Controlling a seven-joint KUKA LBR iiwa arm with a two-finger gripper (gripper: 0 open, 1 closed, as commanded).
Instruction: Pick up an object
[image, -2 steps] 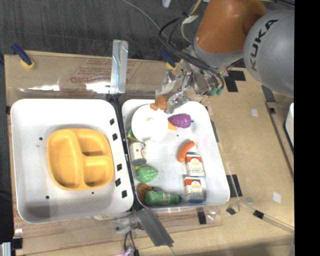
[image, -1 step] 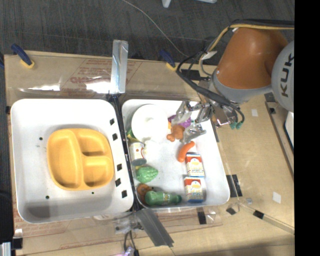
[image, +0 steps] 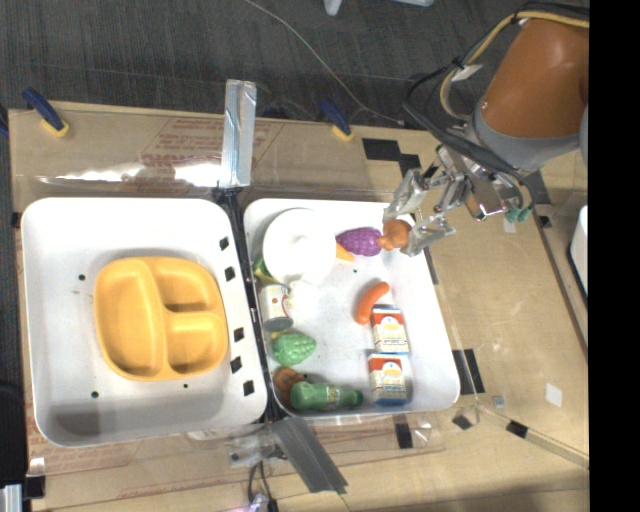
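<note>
Above a green bottle (image: 325, 397), the gripper (image: 410, 222) fingers are clamped on a small orange object (image: 396, 234).

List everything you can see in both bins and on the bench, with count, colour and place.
Divided plastic tray: one, yellow, left bin.
Round plate: one, white, right bin, far left.
Grape bunch toy: one, purple, far edge.
Small round object: one, orange, by the gripper.
Sausage toy: one, orange-red, centre.
Small cartons: two, orange-white, right side.
Can: one, left side.
Strawberry-shaped toy: one, green.
Bottle: one, green, near edge.
Gripper: one, metal, right bin's far right corner.
</note>
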